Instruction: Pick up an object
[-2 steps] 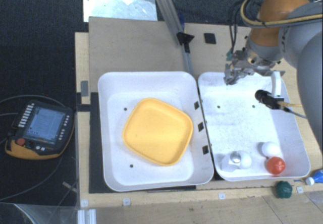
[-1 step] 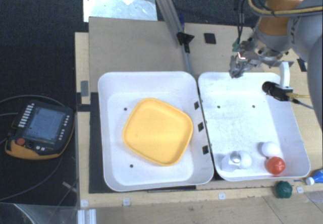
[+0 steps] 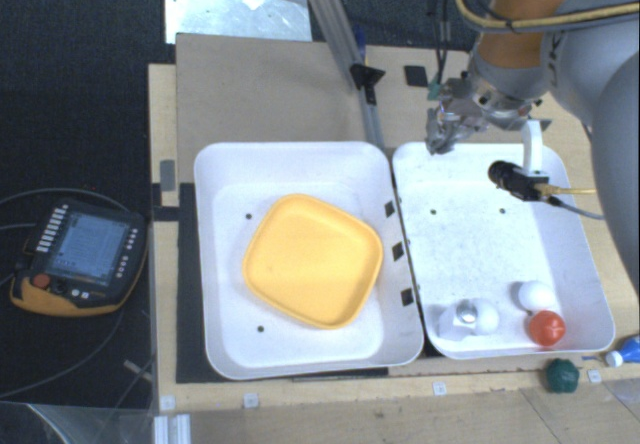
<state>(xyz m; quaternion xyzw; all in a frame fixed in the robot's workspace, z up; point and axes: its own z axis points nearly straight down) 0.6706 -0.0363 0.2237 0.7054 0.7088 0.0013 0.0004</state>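
- Camera view has my claw (image 3: 441,140) over the far-left corner of the right bin (image 3: 500,232); whether it is wide or narrow, I cannot tell.
- At that bin's near edge lie a red ball (image 3: 546,328), a white ball (image 3: 532,295) and a clear cup (image 3: 467,315).
- A yellow plate (image 3: 313,259) sits in the left bin (image 3: 225,232).

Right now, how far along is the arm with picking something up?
Nothing looks picked yet. The yellow plate lies in the left bin; the red ball and white ball sit at the near end of the right bin. The claw is over that bin's far edge, away from them. Reaching, gripping and lifting remain.
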